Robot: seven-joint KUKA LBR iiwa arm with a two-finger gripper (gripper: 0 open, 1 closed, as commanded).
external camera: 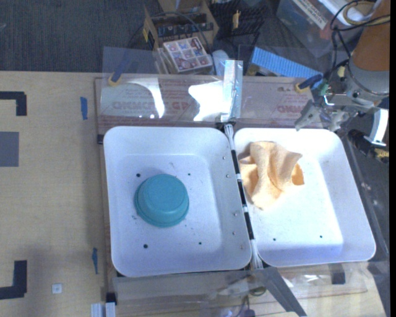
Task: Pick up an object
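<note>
A teal round bowl [162,199] sits upside down in the left white bin [120,155], left of its middle. A crumpled yellow-orange cloth [270,172] lies in the right white bin [322,223], against its left wall near the far corner. My gripper [322,111] hangs over the far right edge of the right bin, up and to the right of the cloth and apart from it. Nothing shows in its grasp. The grey arm with its orange band [371,49] enters from the upper right.
A clear plastic wall [185,102] with glare runs behind both bins. Boxes, a blue pad [281,64] and cables [346,18] clutter the floor beyond it. The tan bench top [43,186] spreads out to the left.
</note>
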